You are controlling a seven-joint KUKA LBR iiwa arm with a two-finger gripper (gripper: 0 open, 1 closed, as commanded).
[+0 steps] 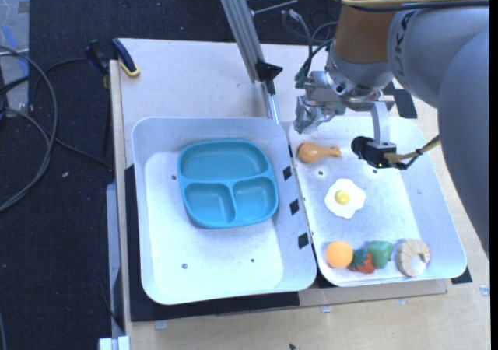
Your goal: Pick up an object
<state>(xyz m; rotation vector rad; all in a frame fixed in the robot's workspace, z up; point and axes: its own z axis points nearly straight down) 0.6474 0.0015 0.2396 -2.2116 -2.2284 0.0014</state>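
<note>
My claw (309,121) hovers apparently empty, fingers slightly parted, just above the toy drumstick (317,153) at upper centre of the right bin (436,208); I should drop straight down, straddling its thick end, then close.
</note>
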